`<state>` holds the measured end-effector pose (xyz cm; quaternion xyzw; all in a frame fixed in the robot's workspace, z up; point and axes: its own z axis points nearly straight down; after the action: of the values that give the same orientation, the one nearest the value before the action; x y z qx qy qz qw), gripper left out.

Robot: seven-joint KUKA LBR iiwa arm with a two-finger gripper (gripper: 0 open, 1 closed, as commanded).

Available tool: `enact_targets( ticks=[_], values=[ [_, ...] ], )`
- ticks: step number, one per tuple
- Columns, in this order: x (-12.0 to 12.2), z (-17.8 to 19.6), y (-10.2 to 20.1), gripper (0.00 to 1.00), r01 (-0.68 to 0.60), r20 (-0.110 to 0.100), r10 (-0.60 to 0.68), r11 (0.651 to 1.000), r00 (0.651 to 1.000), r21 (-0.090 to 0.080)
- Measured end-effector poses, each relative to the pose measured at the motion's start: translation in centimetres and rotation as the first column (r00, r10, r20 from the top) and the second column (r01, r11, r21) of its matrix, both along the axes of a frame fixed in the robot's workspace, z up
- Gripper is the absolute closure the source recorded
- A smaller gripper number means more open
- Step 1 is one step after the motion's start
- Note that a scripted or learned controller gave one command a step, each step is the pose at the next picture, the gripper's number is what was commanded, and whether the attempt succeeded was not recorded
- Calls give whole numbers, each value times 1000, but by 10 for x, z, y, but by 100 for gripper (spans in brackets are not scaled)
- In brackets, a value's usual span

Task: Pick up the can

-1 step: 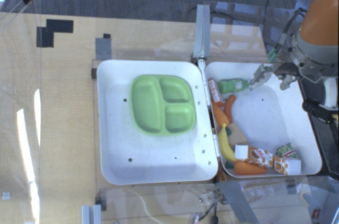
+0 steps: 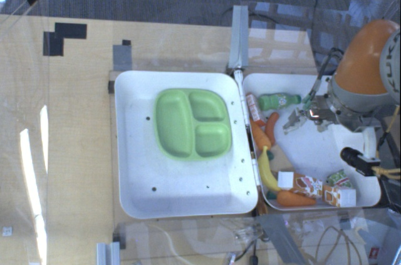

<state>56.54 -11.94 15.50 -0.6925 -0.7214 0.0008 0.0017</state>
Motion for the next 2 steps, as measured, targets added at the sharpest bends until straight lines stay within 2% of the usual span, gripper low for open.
enact_targets(
  ticks=[1,2],
  values=[
    [74,-69,-54,0,0,12,0,1000,1000,-2],
    [94,-71,-49,0,51,-41,-52,999,998,-5]
  ],
)
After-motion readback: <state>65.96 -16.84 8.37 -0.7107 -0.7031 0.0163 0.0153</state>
